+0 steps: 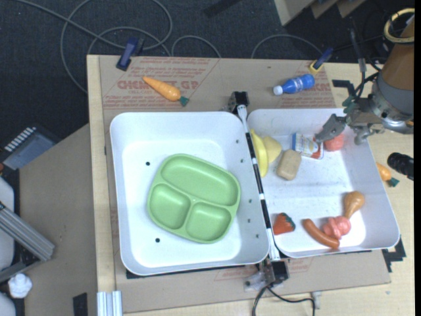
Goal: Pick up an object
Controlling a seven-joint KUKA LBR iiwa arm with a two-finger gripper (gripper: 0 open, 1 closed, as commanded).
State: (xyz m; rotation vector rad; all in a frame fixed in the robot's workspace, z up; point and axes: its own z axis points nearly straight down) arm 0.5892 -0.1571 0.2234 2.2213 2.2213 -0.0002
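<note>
My gripper [342, 135] hangs over the far right corner of the right bin [368, 232], with its fingers spread open. A small pink object [335, 144] lies on the bin floor just below and between them, and nothing is lifted. Beside it to the left lies a small blue, white and red packet [304, 143]. Also in this bin are a yellow piece [265, 151], a beige block [288, 165], a strawberry [283, 224], a sausage [320, 233], a pink lump [339, 226] and a drumstick [352, 204].
The left bin [131, 143] holds a green divided plate [193, 197]. On the bench behind the bins lie a carrot [164, 88] and a blue bottle [295, 84]. A small orange toy [385, 173] sits outside the right bin's right rim.
</note>
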